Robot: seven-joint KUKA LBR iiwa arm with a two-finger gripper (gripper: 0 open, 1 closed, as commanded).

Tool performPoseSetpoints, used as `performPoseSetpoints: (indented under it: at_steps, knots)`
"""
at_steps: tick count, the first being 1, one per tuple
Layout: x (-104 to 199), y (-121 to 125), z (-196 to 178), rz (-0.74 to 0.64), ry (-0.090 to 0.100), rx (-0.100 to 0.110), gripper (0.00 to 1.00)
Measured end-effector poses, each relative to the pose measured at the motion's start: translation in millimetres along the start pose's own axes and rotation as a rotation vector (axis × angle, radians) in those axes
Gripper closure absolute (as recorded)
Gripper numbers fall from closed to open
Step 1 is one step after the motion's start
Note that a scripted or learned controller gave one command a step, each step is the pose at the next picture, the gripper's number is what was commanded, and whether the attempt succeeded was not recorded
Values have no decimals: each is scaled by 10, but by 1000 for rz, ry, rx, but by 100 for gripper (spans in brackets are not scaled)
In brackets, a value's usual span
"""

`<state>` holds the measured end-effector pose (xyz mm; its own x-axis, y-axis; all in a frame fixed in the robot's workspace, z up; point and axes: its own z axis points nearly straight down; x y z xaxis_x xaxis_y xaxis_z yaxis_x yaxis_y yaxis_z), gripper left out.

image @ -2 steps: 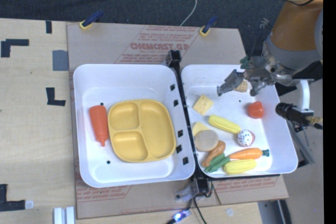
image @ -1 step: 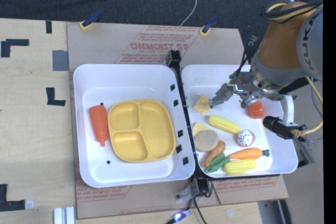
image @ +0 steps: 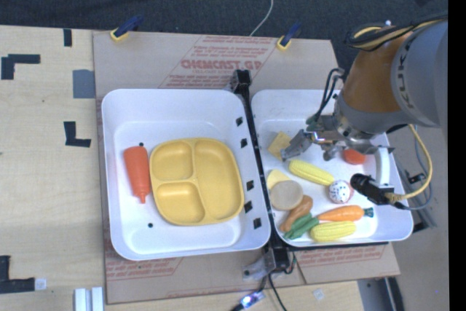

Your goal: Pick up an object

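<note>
Reaching in from the right of the camera view, the gripper (image: 309, 144) hangs low over the right bin (image: 271, 107), its two fingers spread apart with nothing between them. One dark finger (image: 295, 149) points down toward a small yellow wedge (image: 279, 143) near the bin's left wall; the other finger sits nearer a red piece (image: 354, 156), which the wrist partly hides. Just below the gripper lies a corn cob (image: 312, 172), with a tan round piece (image: 285, 194), a white speckled ball (image: 338, 191), a carrot (image: 341, 214) and a second corn cob (image: 331, 231) crowded toward the bin's near edge. The left bin (image: 116, 109) bears a yellow divided tray (image: 195, 180) and an orange-red piece (image: 136, 172) beside it. A clean pick probably means centring the open fingers over one item (the wedge or the upper cob looks closest), descending straight, and closing across its narrow side, clear of neighbours and the bin wall.
</note>
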<state>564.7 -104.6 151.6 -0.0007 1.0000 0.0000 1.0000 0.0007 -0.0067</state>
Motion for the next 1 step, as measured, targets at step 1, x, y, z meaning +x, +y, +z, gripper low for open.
performPoseSetpoints:
  at_steps: [1]
  knots:
    - [-15, -4, 647, 0, 0, 0, 0]
